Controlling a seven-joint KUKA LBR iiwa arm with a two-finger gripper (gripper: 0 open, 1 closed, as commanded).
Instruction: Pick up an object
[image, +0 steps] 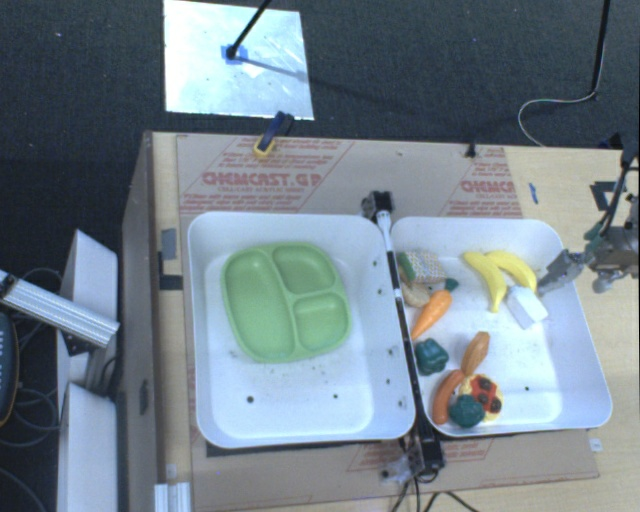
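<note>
The bench (420, 170) is covered by a brown sheet with red lettering and carries two shallow white bins set edge to edge. The left bin (290, 420) holds a light green divided plate (286, 300) with three compartments, lying flat towards the bin's far left.

The right bin (560, 385) holds the toy foods. The arm's wrist comes in over the bin's far right rim, and the gripper (572, 272) hangs low there, just beside the white block and to the right of the bananas. Whether the gripper is spread or closed cannot be told at this angle, and nothing is seen held in it.

A pair of yellow bananas (498, 272) lies in the far middle of the bin. Touching their near end is a small white block (527, 306), tilted. An orange carrot (430, 313) lies at a slant near the divider. Just beyond it is a speckled pale piece (421, 266) with a green edge. A dark green toy (431, 355) sits nearer, close to the divider. An orange oblong piece (476, 351) lies right of it. At the near edge sits a cluster of orange, red and dark green toys (465, 397), touching one another.
</note>
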